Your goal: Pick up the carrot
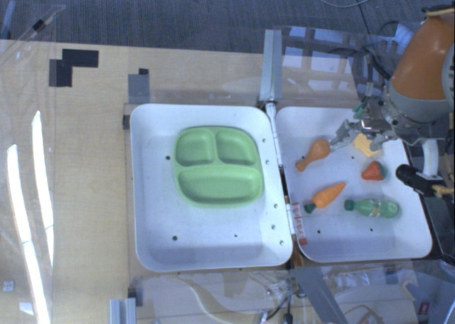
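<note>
Carrot (327, 195), a small orange plastic toy with a dark green tip, lies slantwise near the middle of the right-hand shallow white bin (398, 244), its green end toward the bin's left wall and touching nothing else. Above it to the left rests a tan plastic drumstick (313, 153); to its right lie a green plastic bottle (372, 207) on its side and a red strawberry-shaped toy (372, 170), with a pale yellow wedge like cheese (365, 146) farther up. The grey arm with its orange band (424, 60) reaches in from the right, and its two-finger gripper (353, 131) hangs over the bin's upper part, between the drumstick and the yellow wedge, well apart from the carrot; whether it is spread or closed cannot be told from this angle. In the left white bin (149, 244) sits a light green three-compartment plastic tray (217, 166). No label or writing on any item can be read.
</note>
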Available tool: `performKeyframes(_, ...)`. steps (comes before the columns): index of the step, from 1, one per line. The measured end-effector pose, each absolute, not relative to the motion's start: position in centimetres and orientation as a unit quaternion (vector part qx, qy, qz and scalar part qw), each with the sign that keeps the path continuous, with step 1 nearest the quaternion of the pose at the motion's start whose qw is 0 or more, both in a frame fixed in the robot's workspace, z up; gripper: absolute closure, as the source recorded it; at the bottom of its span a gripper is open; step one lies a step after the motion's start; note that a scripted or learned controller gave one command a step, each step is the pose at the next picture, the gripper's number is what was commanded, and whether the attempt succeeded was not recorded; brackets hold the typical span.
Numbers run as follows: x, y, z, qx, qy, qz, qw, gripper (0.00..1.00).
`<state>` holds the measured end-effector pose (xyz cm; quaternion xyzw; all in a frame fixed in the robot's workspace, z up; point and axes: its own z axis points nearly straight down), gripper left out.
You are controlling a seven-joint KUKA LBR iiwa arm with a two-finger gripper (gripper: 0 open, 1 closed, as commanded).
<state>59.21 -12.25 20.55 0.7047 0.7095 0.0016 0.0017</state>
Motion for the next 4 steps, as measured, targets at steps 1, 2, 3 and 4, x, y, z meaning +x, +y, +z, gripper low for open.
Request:
performKeyframes(1, 56.2, -8.6, 9.0, 0.658, 0.753, 0.0046, 0.005, 0.00)
performKeyframes(2, 52.4, -10.6, 9.0, 0.646, 0.764, 0.0044, 0.006, 0.00)
performKeyframes(3, 52.7, -10.5, 10.2, 0.645, 0.764, 0.0076, 0.009, 1.00)
performKeyframes(4, 50.4, -4.9, 18.5, 0.809, 0.588, 0.0021, 0.001, 1.00)
